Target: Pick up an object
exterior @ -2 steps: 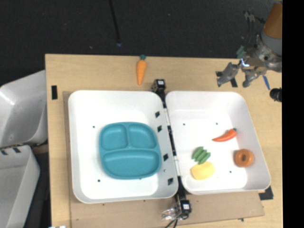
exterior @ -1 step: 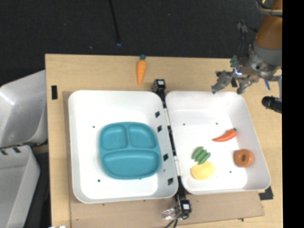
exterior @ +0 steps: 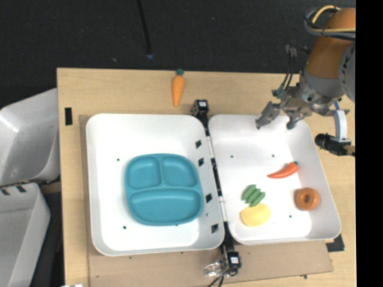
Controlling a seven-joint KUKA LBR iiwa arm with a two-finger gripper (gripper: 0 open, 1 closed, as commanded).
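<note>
Camera view: gripper (exterior: 279,119) seen above the far edge of the right bin (exterior: 239,137); jaws spread, nothing between them. Candidate objects all lie well nearer the camera than the jaws: red pepper (exterior: 282,171), doughnut (exterior: 306,199), green piece (exterior: 253,194) touching the yellow piece (exterior: 255,215).

Risks judged: pepper is thin and may slip from the closing jaws; the touching pair may be pushed apart or caught together.
</note>
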